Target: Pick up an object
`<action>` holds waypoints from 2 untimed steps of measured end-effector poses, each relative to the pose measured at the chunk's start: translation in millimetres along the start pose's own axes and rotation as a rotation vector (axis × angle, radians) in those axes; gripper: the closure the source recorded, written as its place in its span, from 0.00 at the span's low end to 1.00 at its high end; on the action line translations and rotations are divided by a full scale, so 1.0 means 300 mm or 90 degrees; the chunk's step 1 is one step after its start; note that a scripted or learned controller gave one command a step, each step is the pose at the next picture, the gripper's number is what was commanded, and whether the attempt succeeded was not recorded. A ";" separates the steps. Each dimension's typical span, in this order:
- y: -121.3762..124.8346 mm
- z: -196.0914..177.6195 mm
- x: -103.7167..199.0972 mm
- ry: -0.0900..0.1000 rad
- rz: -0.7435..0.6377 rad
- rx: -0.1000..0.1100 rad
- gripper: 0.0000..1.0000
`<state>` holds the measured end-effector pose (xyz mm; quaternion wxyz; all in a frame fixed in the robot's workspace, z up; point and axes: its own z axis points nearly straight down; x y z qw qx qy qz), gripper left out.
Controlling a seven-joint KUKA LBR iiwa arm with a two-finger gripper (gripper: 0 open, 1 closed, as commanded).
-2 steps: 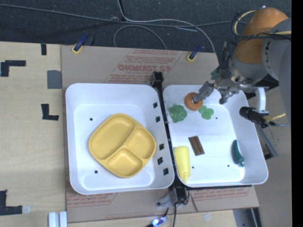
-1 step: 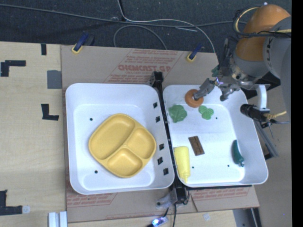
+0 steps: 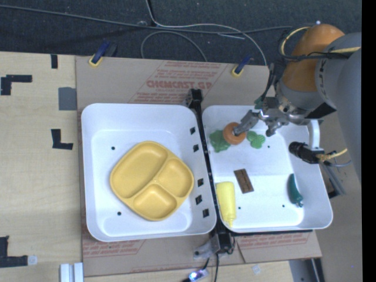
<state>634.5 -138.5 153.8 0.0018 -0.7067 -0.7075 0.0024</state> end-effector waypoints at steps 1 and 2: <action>0.024 0.178 -0.015 0.000 0.000 0.001 0.00; 0.035 0.208 -0.021 -0.002 0.000 -0.007 0.00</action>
